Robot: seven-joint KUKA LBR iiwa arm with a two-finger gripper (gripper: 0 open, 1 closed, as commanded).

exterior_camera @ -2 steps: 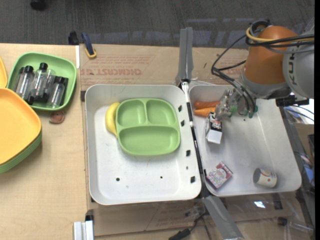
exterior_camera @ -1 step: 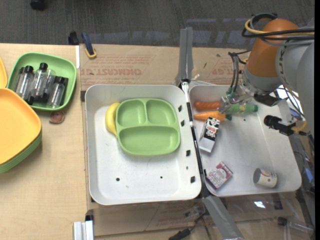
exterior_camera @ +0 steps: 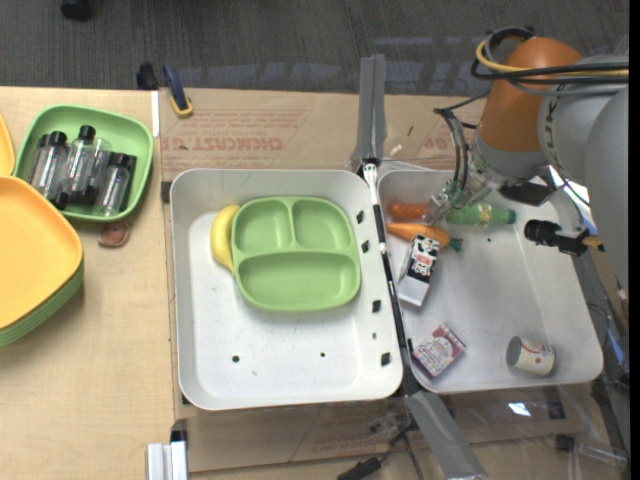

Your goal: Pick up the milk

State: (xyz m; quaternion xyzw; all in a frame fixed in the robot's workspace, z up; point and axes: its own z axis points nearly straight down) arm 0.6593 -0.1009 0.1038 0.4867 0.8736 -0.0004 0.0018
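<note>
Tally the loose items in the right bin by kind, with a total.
Milk carton: 1
Carrots: 2
Green bottle: 1
Small packet: 1
Cup: 1
Total: 6

Grey arm [exterior_camera: 590,118], orange band (rounded) [exterior_camera: 520,98], yellow cable [exterior_camera: 500,43] looped above

The grey arm [exterior_camera: 590,118] reaches in from the right, its orange band [exterior_camera: 525,93] sitting high above the wrist; the wrist angles down and leftward; the gripper [exterior_camera: 452,204] hangs low at its end, fingers unclear
</note>
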